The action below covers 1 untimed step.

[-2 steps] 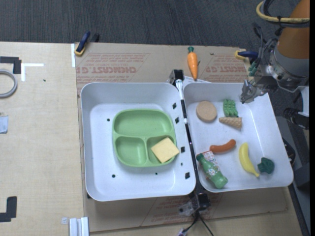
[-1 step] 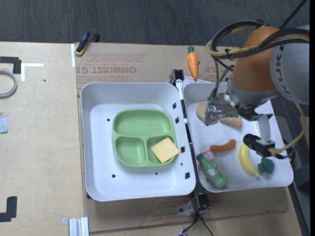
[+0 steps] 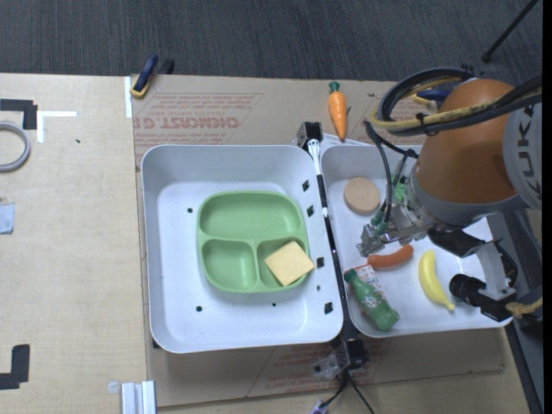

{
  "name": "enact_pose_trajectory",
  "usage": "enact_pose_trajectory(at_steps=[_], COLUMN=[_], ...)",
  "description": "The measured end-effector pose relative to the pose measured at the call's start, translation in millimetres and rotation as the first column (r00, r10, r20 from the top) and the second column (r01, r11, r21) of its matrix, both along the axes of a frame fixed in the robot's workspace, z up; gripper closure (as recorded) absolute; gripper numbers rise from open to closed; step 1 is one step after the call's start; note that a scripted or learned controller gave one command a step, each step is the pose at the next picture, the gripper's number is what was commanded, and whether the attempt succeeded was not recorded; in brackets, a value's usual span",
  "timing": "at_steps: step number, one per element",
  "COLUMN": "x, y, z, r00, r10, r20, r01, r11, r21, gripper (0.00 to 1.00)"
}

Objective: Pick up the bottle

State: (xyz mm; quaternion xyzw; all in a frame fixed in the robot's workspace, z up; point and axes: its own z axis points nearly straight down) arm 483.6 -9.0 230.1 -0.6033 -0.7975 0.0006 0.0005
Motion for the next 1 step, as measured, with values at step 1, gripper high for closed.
enact_pose_trajectory(at_steps=[1], x=[-6.7], y=[73.4], z=[-38.5], r00=[0.972], r10=[-0.234], r20=[-0.001], r01=[0.234], r11=[0.972], r21=[-0.001], gripper=[1.0])
